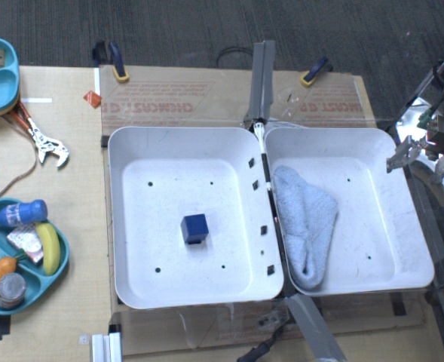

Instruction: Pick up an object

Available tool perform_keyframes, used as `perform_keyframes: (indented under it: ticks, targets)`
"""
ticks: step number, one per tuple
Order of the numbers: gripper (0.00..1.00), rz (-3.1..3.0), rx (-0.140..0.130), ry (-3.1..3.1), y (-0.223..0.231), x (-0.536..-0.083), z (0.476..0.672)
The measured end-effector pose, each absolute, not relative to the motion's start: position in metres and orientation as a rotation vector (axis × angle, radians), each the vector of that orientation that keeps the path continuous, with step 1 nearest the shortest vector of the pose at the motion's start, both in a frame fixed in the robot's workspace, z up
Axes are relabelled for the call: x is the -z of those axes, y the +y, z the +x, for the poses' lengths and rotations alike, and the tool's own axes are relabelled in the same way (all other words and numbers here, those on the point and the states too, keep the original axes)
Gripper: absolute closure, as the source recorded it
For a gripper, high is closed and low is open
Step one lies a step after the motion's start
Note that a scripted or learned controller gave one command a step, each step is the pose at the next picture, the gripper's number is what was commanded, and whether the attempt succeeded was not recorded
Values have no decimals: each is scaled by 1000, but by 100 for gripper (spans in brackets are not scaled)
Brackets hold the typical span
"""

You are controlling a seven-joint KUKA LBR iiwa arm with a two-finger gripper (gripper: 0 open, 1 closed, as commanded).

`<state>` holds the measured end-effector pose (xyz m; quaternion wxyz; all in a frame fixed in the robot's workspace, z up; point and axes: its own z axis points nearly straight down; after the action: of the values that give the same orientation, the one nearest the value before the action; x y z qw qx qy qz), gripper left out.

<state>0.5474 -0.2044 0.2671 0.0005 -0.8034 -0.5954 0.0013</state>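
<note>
Currently nothing is being grasped. Going left to right:

Off the bench's left edge a teal compartment tray [62,259] is sitting with a banana [50,247] and a bottle [14,214] in it. They're probably spares, parked out of reach. A steel wrench [50,149] is lying above it.

Two clamps [116,62] are pinning the cardboard sheet [161,96] at its back edge, presumably to stop the bins sliding.

The left bin [112,202] is shallow, smooth white plastic with rounded corners. A blue cube [194,228] is resting flat on its floor, slightly below centre and well apart from every wall. It's small, rigid and sharp-edged, so I'm reading it as the easy pick, with open approach on all sides.

In the right bin [380,217], a pale blue-grey towel [306,225] is lying crumpled along the left wall and reaching the near-left corner. It's soft and folded with no firm edge, so a pinch is likelier to slip.

The gripper [402,155] is hovering over the right bin's right rim near the far corner, away from both objects. I can't tell whether it's released or clenched.
</note>
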Motion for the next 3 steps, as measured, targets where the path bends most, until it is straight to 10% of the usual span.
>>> perform_keyframes:
  ticks: [3]
  targets:
    - [0, -3124, -9, -320, -145, -239, 477]
